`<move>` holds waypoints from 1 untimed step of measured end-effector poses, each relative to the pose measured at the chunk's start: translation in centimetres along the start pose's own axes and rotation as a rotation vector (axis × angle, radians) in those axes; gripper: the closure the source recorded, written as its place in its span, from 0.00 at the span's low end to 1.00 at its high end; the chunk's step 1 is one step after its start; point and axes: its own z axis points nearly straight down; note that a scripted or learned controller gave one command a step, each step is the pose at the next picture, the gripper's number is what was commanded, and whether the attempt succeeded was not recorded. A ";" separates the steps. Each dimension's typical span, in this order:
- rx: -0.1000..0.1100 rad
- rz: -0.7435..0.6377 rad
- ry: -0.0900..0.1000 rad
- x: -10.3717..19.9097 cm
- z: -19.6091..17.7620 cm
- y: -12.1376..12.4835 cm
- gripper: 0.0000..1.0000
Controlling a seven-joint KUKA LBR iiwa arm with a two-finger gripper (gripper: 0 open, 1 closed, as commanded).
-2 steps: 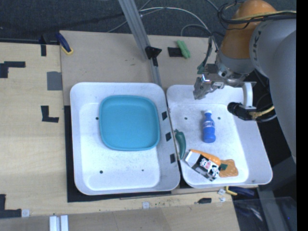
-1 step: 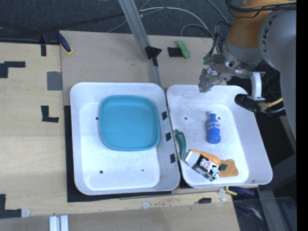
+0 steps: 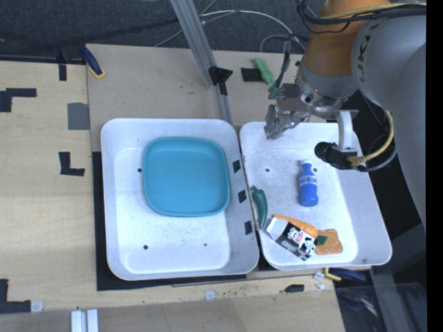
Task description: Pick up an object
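My gripper (image 3: 275,130) hangs over the far left corner of the right bin (image 3: 360,206), above the bin floor, with nothing seen between its fingers. A blue bottle (image 3: 307,184) lies in the middle of that bin, below and to the right of the gripper. A dark green curved piece (image 3: 259,203) rests by the bin's left wall. At the near end lie an orange and black-and-white packet (image 3: 294,234) and a tan, orange object (image 3: 329,242) beside it.
The left bin (image 3: 124,206) holds a teal square plate (image 3: 185,176). A slanted metal pole (image 3: 201,47) crosses the bench behind the bins. A black cable connector (image 3: 332,154) hangs over the right bin's far right side. A green item (image 3: 264,70) lies on the bench.
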 end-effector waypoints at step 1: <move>0.001 0.000 0.000 5.2 0.8 -2.5 1.00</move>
